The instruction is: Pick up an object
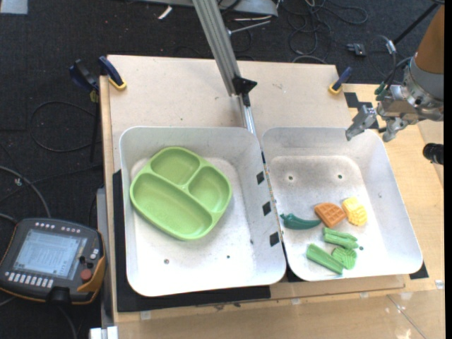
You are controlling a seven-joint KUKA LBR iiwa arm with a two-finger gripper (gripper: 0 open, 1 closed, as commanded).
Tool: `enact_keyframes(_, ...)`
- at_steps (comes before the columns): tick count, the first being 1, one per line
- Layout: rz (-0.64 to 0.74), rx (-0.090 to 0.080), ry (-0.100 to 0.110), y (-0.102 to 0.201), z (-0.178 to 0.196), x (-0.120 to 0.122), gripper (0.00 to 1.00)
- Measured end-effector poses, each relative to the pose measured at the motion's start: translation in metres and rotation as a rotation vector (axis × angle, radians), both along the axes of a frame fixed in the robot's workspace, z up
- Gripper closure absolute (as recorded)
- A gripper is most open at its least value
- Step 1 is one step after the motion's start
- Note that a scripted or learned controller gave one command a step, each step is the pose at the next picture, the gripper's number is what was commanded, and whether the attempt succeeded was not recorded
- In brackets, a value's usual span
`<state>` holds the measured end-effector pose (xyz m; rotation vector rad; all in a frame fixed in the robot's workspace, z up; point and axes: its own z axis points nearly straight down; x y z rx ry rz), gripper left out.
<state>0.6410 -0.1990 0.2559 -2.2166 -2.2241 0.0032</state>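
Green toy pieces [332, 254], waffle [329, 213] and corn [355, 211] lying ungrasped in right bin [395, 210].
Gripper [373, 123] poised over bin's far corner, fingers spread, carrying nothing; pick not yet begun.

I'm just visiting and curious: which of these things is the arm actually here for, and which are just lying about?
For the job: pincer; the toys in the right bin: waffle, corn, pepper, green pieces.

Lying about: green plate, left bin, handheld screen, clamps, cables.
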Motion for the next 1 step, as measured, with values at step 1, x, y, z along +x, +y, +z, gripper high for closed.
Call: enact_keyframes(1, 0.003, -0.002, -0.003, 0.0001, 0.0104, 0.0007, 1.0)
